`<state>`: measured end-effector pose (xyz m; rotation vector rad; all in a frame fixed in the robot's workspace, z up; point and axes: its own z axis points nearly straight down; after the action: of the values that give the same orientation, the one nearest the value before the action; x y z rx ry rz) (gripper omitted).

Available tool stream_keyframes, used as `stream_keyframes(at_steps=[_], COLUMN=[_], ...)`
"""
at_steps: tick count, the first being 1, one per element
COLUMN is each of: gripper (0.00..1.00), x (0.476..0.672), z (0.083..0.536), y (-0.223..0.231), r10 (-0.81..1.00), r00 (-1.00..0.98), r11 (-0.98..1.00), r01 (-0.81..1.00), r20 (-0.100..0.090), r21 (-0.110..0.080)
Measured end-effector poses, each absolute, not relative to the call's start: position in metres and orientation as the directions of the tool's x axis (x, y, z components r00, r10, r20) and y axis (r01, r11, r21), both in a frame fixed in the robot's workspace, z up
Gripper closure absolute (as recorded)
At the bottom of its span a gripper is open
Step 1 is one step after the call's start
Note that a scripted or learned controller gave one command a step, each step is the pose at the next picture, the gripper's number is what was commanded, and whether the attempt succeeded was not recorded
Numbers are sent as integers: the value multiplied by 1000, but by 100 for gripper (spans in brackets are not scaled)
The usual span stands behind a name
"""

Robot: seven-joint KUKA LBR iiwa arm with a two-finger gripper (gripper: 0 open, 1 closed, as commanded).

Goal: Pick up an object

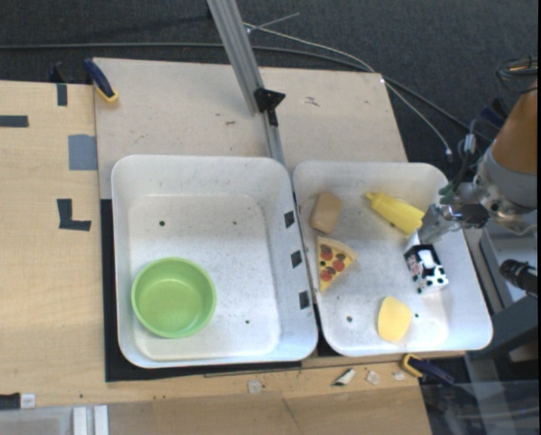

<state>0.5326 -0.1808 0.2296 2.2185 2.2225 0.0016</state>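
A: In the left bin [198,179], what sits there?

B: A green bowl [174,297], round and smooth, in the near-left corner. The white floor around it is finely speckled.

A: And the right bin [474,320]?

B: Five things. A tan block [324,212] near the dividing wall at the far side, and just below it a pizza slice toy [333,263], triangular with red dots. A yellow bottle [395,210] lies on its side toward the far right. A small black-and-white object [426,268] rests near the right wall, and a pale yellow rounded piece [394,320] lies close to the near rim.

A: Where is the gripper [430,227]?

B: At the right bin's right side, between the yellow bottle's end and the black-and-white object. Whether its fingers are spread or pressed together I cannot tell; nothing shows clearly pinched between them.

A: Anything around the bins?

B: A grey metal rail [238,53] slants down from the top to the gap between the bins. Thin cables [342,57] cross the dark floor beyond. A yellow-tipped clamp [101,82] grips the far-left corner of the board, and another clamp [426,368] sits at the near edge.
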Motion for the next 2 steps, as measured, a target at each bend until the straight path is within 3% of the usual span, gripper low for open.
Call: stream_keyframes(at_steps=[2], gripper=[100], x=[548], z=[220], y=[-64], r10=[1000], r00=[-7], r11=[7], r01=[1000], r20=[2], r21=[-3])
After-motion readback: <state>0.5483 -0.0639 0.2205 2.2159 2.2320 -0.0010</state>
